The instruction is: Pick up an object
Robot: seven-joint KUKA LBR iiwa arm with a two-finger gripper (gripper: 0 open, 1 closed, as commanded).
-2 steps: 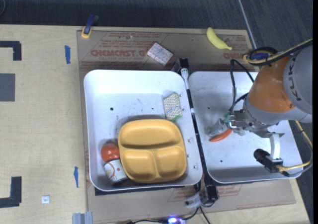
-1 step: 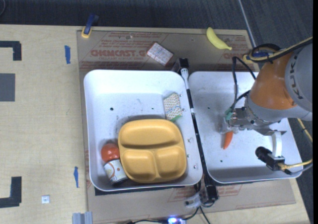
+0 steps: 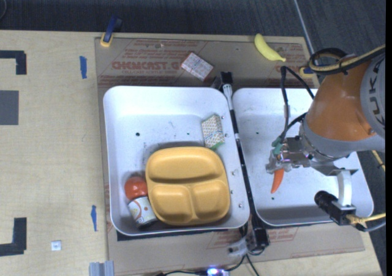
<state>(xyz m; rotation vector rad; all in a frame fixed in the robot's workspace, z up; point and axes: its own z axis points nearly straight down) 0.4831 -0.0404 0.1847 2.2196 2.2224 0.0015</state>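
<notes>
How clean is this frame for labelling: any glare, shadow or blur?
Camera view: the left bin has bright, washed-out white walls; the yellow tray shows soft sheen; the gripper and carrot look slightly soft; the arm shadows the right bin beneath it.

Grey arm (image 3: 361, 115) entering from right, bent over right half of scene. Broad orange band above wrist, grey segment below it. Wrist angled toward left and slightly near. Two-finger gripper (image 3: 278, 167) at arm's left end, pointing down. Fingers closed on carrot (image 3: 277, 181), thin orange piece hanging from tips toward near side. Black cables looping from far side down to wrist.
</notes>
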